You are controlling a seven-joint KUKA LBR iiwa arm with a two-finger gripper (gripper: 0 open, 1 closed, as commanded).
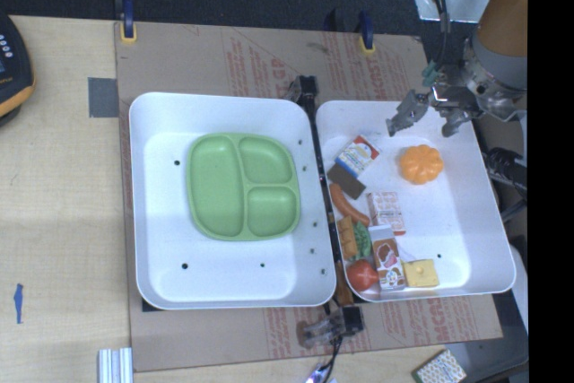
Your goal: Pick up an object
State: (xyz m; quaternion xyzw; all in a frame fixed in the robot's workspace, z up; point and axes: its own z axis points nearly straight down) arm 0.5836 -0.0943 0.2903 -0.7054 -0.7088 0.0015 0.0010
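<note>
A released pincer (pixel 430 113) hangs over the far end of the right bin (pixel 480 193), its fingers spread and holding nothing. An orange pumpkin toy (pixel 421 164) lies just below it, toward the camera, roundish with no clear long axis. A small carton (pixel 356 156) and other toy foods sit to its left, apart from it.

The arm (pixel 502 22) is showing a grey casing with an orange band above the wrist. Yellowish and black cables are looping at its far end. The gripper (pixel 429 117) is presenting two dark grey metallic fingers (pixel 405 115) beneath a silver wrist block bearing small fittings.
</note>
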